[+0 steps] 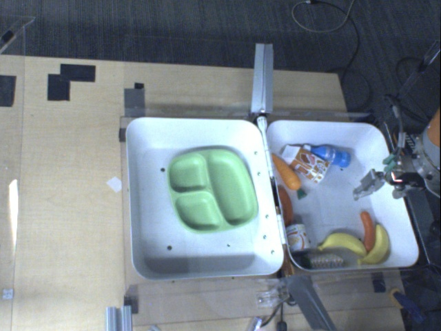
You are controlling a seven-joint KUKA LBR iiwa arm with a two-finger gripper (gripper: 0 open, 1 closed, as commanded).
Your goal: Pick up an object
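We see the gripper (368, 183) hovering at three o'clock in the right bin (331, 216), fingers spread and pinching nothing. Bananas (355, 243) and a sausage (368, 229) lie at five o'clock, a bottle (317, 159) at twelve, a carrot (286, 172) at ten. We judge nothing picked yet; the grasp remains.

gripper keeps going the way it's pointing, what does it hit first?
The gripper points left and down, so probably bare floor of the right bin first; the carrot lies further along. Depth is unclear from this slant.

Claw (377, 179) above right bin (396, 138), bananas (358, 244) near
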